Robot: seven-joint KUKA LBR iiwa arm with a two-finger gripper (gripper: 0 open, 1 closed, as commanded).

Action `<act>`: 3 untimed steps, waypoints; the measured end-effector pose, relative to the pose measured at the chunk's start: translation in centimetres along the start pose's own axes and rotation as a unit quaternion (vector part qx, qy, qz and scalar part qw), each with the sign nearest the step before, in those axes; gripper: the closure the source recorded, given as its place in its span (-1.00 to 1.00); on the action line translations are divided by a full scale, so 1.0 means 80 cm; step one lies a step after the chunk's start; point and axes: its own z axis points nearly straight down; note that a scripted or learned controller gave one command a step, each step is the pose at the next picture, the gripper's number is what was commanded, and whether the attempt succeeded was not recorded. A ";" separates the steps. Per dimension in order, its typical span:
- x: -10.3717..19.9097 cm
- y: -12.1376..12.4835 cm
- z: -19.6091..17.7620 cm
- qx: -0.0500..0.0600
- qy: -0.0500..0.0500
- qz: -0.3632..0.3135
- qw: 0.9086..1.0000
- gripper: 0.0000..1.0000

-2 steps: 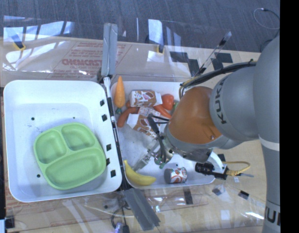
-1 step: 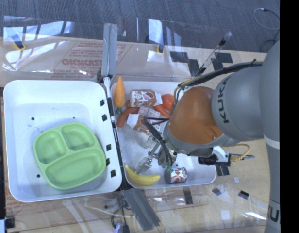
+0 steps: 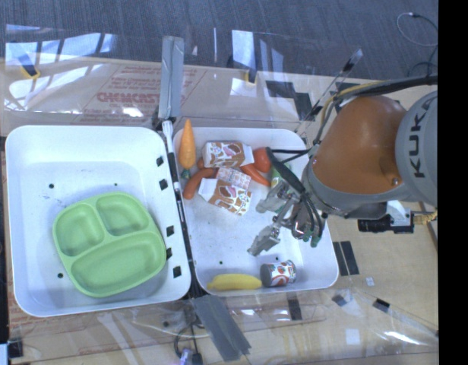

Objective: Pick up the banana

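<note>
Honestly, the risk I see is the small red can (image 3: 279, 273) lying just beside the banana (image 3: 235, 282); a descent slightly off could knock the can or clip it instead. The banana also hugs the near wall of the right bin (image 3: 325, 276), leaving little room for a finger. The gripper (image 3: 273, 228) hovers above the bin floor, its jaws spread and holding nothing. The banana looks yellow, smooth, gently curved, lying flat.

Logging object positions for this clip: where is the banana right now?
The banana lies along the near edge of the right bin, just left of a small can.
</note>
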 end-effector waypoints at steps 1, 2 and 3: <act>0.012 0.022 0.126 -0.001 0.000 -0.134 0.991 -1.00; 0.011 0.023 0.114 -0.001 0.000 -0.136 0.991 1.00; -0.013 0.031 0.145 0.000 0.001 -0.114 0.993 1.00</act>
